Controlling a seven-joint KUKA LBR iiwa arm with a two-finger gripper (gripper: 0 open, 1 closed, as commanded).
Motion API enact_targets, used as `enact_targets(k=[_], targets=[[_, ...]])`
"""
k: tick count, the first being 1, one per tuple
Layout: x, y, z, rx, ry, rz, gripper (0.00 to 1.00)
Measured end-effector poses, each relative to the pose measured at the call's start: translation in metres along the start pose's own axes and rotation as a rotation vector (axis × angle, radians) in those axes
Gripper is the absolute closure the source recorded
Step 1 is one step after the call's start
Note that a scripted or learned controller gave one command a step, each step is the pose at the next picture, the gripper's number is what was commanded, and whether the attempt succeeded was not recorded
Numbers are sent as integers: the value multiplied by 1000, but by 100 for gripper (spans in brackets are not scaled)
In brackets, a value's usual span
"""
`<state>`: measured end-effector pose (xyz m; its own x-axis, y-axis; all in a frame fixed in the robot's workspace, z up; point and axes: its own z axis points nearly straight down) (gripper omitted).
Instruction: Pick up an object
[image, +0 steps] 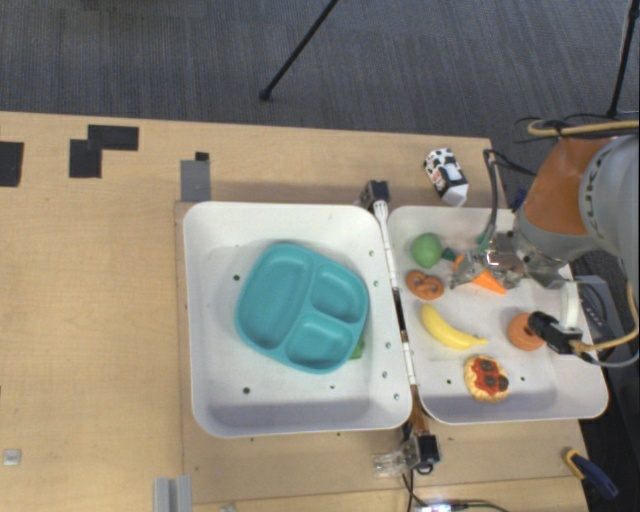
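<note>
**Ann:** Grey and orange up top: the arm (585, 195) reaches in from the right, bent down over the right bin (560, 395), with the end effector (492, 262) low among the toys.

**Ben:** Open or closed?

**Ann:** Can't tell from this angle; it's a clutter of metal and cable. An orange wedge (489, 283) lies right under it, touching or nearly so, but I see nothing clearly between its tips.

**Ben:** What's crowding it?

**Ann:** Green ball (427, 249) just to its left. Brown round piece (425, 286) down-left, near the bin's left wall. Yellow banana (450, 330) below it, lying at a slant. Orange round fruit (525, 331) below-right, beside a black-and-yellow cable end. Small pizza (486, 377) furthest below, towards the near wall.

**Ben:** And outside the bin?

**Ann:** Black-and-white carton (445, 175) on the table (90, 330), up-left of the end effector, beyond the bin's rim.

**Ben:** The other bin?

**Ann:** Left bin (215, 400), well to the left, holds a teal divided tray (303, 307), with a sliver of green showing at its lower right edge.
</note>
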<state>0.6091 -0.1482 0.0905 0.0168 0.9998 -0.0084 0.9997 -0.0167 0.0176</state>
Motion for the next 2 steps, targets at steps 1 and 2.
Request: enact_targets(k=[1,2], targets=[[1,0,-9,3,3,0,100],[46,7,-88,16,6,318,100]])
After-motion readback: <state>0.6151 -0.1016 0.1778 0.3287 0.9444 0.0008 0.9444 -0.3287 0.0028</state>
